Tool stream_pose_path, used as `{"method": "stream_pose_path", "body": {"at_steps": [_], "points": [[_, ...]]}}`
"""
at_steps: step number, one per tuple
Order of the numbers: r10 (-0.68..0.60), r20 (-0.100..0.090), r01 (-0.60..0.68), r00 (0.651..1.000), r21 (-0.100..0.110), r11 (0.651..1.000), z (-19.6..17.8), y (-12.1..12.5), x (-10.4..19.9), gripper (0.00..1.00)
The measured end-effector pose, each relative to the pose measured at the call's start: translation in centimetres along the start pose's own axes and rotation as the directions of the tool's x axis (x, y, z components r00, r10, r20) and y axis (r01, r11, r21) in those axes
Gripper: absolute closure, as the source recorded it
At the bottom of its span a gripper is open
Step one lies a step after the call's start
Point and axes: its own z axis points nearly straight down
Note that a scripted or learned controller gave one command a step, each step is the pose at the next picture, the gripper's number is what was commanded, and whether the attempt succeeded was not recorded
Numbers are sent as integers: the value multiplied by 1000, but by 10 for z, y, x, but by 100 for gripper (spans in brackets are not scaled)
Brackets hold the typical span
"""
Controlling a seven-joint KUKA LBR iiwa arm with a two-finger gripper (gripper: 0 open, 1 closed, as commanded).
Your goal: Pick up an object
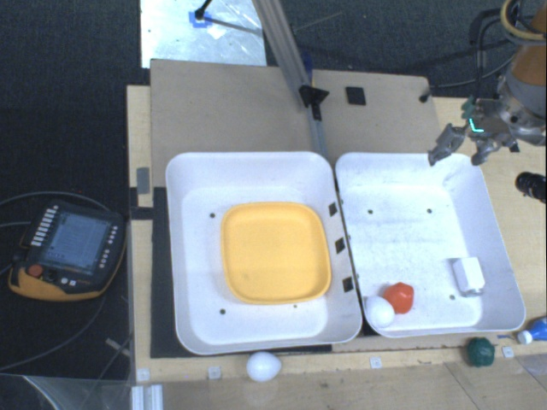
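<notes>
My end effector (461, 148) hovers, fingers apart, over the right bin's (427, 229) far corner. The small red object (399, 296) looks light, rounded, possibly slippery; grip its sides.

Both white bins (256, 173) look like smooth, matt plastic. The yellow plate (276, 251) looks like smooth plastic with a soft shine. The table (231, 101) has a matt, cardboard-brown surface.
</notes>
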Motion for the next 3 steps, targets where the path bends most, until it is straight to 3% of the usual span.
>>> {"method": "stream_pose_path", "body": {"at_steps": [1,3], "points": [[0,0,0,1000,0,1000,0,0,0,0],[0,-1,0,1000,5,1000,120,-2,-2,0]]}}
